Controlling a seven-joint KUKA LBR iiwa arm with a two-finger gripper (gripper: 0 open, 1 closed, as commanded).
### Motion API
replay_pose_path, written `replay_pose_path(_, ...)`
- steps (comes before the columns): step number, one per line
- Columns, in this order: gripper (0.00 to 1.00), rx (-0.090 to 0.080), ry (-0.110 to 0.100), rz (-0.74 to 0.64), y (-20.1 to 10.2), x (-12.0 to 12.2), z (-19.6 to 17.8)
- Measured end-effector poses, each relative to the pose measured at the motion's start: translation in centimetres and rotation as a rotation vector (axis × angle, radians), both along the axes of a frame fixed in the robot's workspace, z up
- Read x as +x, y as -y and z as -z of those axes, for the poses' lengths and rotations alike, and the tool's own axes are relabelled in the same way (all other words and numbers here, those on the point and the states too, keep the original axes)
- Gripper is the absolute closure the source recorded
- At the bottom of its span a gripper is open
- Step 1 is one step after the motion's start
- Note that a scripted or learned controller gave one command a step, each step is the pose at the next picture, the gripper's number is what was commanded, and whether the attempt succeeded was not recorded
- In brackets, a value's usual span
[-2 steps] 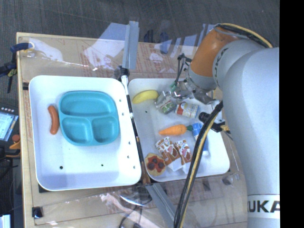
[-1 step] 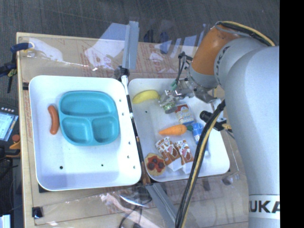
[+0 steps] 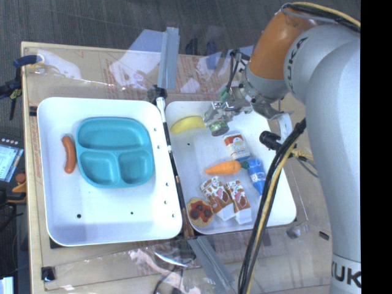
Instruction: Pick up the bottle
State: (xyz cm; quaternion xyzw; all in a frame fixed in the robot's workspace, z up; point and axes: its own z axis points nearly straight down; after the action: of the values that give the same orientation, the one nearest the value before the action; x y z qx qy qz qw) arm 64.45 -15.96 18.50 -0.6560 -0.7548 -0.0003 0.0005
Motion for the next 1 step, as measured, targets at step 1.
replay_pose_path(1,1.0,-0.001,0.0,0.149,-9.96,0.8,-7.35)
